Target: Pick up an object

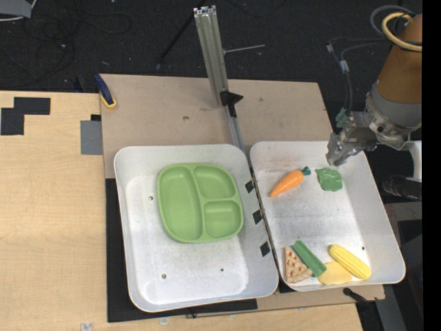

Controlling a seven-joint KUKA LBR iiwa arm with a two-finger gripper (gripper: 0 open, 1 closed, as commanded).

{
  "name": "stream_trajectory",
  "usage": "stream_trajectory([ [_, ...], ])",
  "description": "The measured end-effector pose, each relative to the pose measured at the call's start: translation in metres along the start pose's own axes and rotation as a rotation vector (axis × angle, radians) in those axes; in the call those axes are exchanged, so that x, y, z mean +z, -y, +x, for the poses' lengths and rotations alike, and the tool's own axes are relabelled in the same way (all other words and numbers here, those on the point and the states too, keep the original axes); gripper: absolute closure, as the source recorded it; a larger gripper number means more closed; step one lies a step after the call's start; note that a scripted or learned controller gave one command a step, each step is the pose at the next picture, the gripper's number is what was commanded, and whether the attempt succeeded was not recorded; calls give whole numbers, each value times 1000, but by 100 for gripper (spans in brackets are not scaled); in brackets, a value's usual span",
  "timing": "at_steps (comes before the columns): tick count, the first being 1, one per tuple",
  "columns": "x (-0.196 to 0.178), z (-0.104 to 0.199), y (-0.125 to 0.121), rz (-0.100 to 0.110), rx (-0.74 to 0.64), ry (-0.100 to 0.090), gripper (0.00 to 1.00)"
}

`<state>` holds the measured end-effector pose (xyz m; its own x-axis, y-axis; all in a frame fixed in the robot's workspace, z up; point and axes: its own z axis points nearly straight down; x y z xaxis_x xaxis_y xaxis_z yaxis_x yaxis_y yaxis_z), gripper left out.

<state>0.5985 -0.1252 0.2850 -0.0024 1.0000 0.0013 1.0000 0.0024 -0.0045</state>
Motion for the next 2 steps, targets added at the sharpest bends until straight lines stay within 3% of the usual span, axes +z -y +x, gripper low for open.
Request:
stream_trajectory([
  [2, 9, 109, 33, 0, 0, 1, 100],
])
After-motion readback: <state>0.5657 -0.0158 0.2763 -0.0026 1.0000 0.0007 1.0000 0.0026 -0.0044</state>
